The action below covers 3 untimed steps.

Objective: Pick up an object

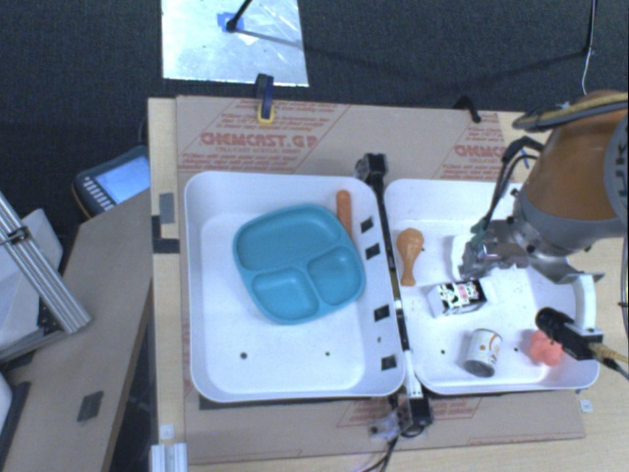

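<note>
Gripper [476, 260] hovers just above the black-and-white carton [459, 296] in the right bin [432, 200]: approach step. Jaws' state: can't tell. Next, a straight descent onto it.

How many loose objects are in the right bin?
4: wooden piece at left, patterned carton mid-bin, small can in front, pink toy at right. The arm may hide more.

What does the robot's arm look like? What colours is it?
The arm is fat and rounded, grey with a wide orange band near the wrist. Its hand is small, made of grey metal, and a thin dark cable loops down beside the arm toward it.
</note>
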Each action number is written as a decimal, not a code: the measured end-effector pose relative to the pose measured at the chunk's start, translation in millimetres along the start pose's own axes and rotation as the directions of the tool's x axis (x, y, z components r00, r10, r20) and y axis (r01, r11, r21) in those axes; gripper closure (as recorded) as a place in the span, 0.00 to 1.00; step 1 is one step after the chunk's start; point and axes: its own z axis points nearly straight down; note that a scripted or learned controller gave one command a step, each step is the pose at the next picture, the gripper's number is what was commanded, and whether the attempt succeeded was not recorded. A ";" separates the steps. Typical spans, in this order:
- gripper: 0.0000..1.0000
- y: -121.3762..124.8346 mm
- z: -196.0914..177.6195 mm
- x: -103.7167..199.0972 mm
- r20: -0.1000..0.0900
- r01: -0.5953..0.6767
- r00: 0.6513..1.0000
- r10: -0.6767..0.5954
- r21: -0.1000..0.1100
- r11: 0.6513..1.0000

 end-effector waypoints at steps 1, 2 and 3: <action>1.00 3.3 -3.7 57.1 0.001 0.000 1.000 0.000 0.001 1.000; 1.00 15.6 5.2 111.9 0.000 -0.001 1.000 0.001 0.002 1.000; 1.00 40.7 -0.8 163.2 0.000 -0.001 1.000 0.001 -0.001 1.000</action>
